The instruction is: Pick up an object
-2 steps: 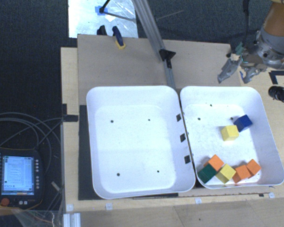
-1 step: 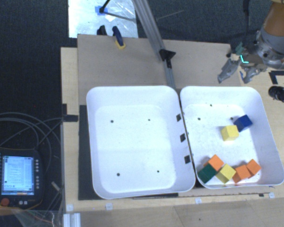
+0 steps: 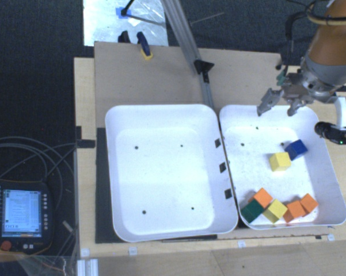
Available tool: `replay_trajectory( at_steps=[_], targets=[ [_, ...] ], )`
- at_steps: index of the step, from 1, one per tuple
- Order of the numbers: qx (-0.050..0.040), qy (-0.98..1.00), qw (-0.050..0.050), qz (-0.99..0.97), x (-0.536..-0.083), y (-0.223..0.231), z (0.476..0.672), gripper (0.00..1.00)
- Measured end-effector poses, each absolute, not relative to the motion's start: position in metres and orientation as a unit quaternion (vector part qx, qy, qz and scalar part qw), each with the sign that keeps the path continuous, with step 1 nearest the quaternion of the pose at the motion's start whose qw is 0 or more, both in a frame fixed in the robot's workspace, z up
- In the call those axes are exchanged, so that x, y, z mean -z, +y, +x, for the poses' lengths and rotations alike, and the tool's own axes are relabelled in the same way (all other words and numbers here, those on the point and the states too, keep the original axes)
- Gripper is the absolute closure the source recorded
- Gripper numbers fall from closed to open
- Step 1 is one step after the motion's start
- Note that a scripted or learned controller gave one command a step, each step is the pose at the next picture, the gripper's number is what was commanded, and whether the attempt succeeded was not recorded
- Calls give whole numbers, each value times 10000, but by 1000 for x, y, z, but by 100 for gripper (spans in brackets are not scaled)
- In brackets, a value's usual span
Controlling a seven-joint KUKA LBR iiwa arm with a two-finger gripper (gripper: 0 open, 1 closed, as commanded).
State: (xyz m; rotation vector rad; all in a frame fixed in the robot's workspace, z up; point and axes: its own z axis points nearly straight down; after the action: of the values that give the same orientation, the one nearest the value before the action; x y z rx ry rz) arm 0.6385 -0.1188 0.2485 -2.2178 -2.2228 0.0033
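A: The gripper point(image 3: 280, 101) is hovering over the far edge of the right bin point(image 3: 328, 171), jaws spread apart and gripping nothing.

B: Which block is lying closest?

A: The blue cube point(image 3: 296, 149) and the yellow cube point(image 3: 280, 161), sitting corner to corner around the middle of the bin, nearer its right wall. Both are lying toward the near side from the jaws, well apart from them.

B: And the rest?

A: Clustered along the near edge: a green cube point(image 3: 252, 211), an orange cube point(image 3: 263, 198), a second yellow cube point(image 3: 274, 211), and two more orange cubes point(image 3: 301, 207), all touching. The left bin point(image 3: 118, 154) is carrying nothing to pick.

B: Best approach?

A: Probably centring over one of the middle pair, turning the jaws to straddle flat faces, not corners, and descending so the neighbour isn't getting nudged. The cluster is looking too crowded for a clean grip.
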Motion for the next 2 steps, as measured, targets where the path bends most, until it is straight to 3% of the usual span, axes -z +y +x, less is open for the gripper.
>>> replay_trajectory(
  at_steps=[2],
  targets=[
    [-8,-7082,8,-7060,-143,-114,642,0]
  ],
)
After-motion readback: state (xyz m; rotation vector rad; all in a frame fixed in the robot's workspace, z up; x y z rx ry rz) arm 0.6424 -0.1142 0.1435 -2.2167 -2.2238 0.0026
